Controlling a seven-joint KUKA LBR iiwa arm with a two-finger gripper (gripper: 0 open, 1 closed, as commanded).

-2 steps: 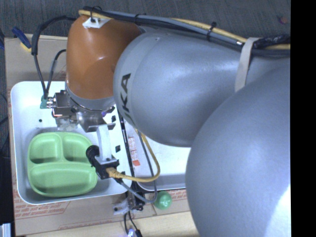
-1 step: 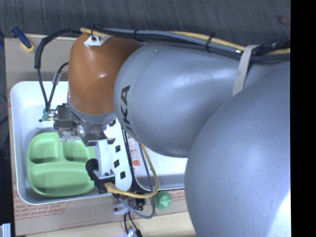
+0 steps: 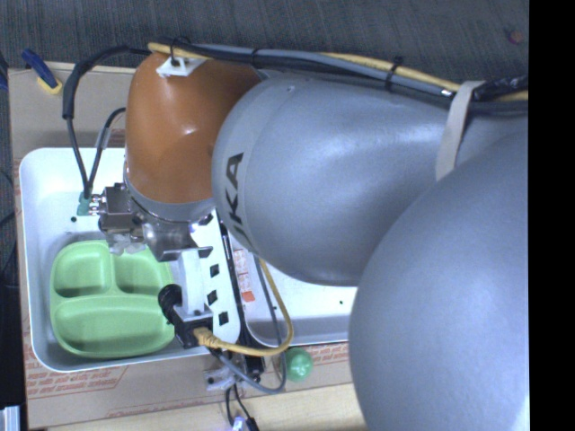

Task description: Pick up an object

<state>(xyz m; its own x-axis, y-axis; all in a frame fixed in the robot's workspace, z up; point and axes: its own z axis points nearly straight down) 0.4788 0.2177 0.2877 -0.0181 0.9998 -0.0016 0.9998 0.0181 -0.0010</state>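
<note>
Gleaming smooth green three-compartment tray (image 3: 106, 317)

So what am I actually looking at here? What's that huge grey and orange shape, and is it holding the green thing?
The big grey shape is a robot arm. A single camera, fixed above the bench and looking down at a slant, took this picture. The arm is so close to the lens that it covers much of the scene. The orange band sits just above the arm's wrist, and below it is the tool, the part meant to grasp things. Under the tool is a shallow white bin, and in it lies a green tray with compartments. A small green ball sits by the bin's front rim. The tool hangs at the tray's upper right edge, but from this angle I cannot tell whether it grips anything, so I would not say it holds the tray.
</note>
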